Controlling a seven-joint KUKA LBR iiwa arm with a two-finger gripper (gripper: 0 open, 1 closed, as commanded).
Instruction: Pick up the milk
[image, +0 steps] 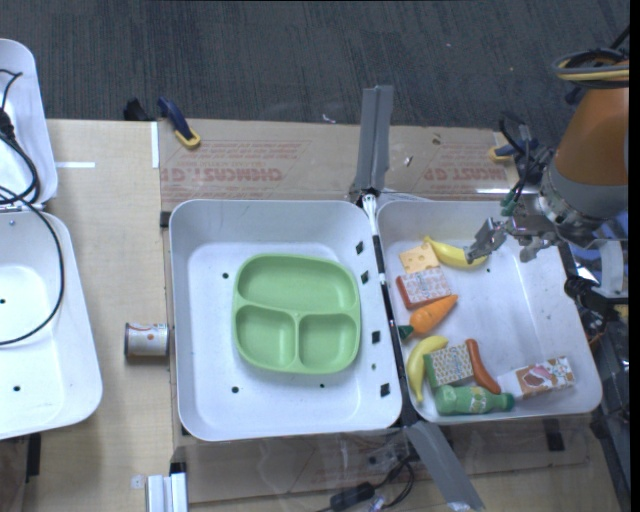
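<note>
Item: milk carton (545, 376), lying flat, right bin's (530, 300) near right corner. Likely light, stiff, slightly crushable; grasp across its narrow sides. Claw (505, 238) above bin's far edge; open or closed: cannot tell.

A KUKA iiwa arm (600, 140) at the bench: a rounded orange band wraps the body above the wrist, topped at 12 o'clock by a grey ring edged with a thin yellowish line. Below the orange sits a grey wrist section. Dark cables (522, 150) loop off at 9 o'clock, one fleck of green among them. The gripper (505, 240) at 7 o'clock is grey metal, angular, with dark fittings.
</note>
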